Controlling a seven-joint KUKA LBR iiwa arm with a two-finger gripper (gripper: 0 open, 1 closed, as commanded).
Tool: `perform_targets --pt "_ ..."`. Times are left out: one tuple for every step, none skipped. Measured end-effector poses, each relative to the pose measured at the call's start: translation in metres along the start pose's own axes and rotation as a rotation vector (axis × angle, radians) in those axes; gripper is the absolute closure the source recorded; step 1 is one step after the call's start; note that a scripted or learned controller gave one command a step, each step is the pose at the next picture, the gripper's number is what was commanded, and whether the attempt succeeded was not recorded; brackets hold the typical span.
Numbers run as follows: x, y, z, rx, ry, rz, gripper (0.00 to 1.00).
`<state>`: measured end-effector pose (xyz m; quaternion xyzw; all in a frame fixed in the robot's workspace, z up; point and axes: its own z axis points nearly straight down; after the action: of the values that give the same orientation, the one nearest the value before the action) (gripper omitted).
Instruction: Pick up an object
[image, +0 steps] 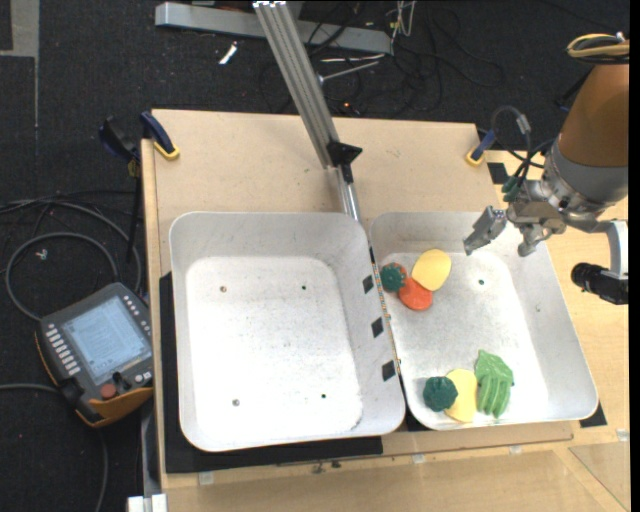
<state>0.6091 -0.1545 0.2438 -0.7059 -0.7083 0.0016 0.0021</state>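
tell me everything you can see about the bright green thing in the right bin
The bright green ridged object looks like soft moulded plastic or rubber, with lengthwise ribs or finger-like lobes, one end wider than the other. It lies flat on the floor of the right white bin, in the corner nearest the camera, its long axis running roughly up and down in the camera view. Its left side rests against a pale yellow rounded piece, which in turn sits beside a dark green ball-like object. The gripper is well away from it.

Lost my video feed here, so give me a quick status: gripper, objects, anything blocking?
Gripper open, holding nothing, above right bin's far edge. Nearest: yellow piece, orange piece, small green piece clustered together. Nothing in the way.
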Motion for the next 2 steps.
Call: perform_targets --pt "0.001 -0.006 0.064 0.002 0.0 0.004 0.0" --pt "-0.001 -0.01 0.108 0.0 0.0 0.004 0.0"
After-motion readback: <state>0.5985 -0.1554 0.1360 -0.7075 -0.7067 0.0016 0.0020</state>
